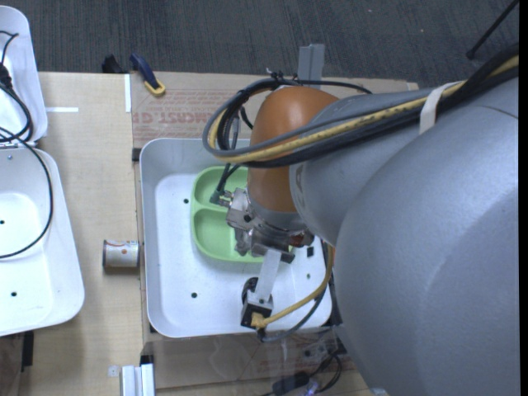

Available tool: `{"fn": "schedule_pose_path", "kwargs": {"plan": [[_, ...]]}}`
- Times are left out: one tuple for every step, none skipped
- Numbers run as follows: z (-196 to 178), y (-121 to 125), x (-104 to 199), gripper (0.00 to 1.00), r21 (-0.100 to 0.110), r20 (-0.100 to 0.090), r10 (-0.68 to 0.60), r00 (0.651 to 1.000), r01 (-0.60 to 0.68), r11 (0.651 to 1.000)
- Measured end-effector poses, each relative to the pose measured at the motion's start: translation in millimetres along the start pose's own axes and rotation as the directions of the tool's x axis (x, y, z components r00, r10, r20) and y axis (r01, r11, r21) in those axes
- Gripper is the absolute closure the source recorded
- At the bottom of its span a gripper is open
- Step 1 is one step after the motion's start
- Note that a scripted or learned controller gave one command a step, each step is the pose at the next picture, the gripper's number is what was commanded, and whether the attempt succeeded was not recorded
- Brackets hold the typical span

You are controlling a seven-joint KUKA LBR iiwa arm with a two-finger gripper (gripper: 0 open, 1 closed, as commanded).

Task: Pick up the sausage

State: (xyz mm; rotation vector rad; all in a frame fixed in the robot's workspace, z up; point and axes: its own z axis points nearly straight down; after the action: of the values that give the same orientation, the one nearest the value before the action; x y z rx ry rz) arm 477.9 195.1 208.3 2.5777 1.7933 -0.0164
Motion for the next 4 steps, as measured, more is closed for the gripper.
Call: {"fn": "schedule_pose_path", "kwargs": {"plan": [[-65.5, 69.1, 35.1, 1.0, -0.002, -0.001, -0.107, 0.994, 0.107, 0.994], [-72.0, 43.0, 51.1, 1.0, 0.0, 0.0, -0.056, 0.998, 0.056, 0.998], [-71.9, 43.0, 51.1, 0.0, 0.0, 0.0, -0.055, 0.998, 0.055, 0.998], [-80.6, 38.0, 49.2, 0.0, -0.001, 0.0, -0.051, 0.999, 0.051, 0.999]]}}
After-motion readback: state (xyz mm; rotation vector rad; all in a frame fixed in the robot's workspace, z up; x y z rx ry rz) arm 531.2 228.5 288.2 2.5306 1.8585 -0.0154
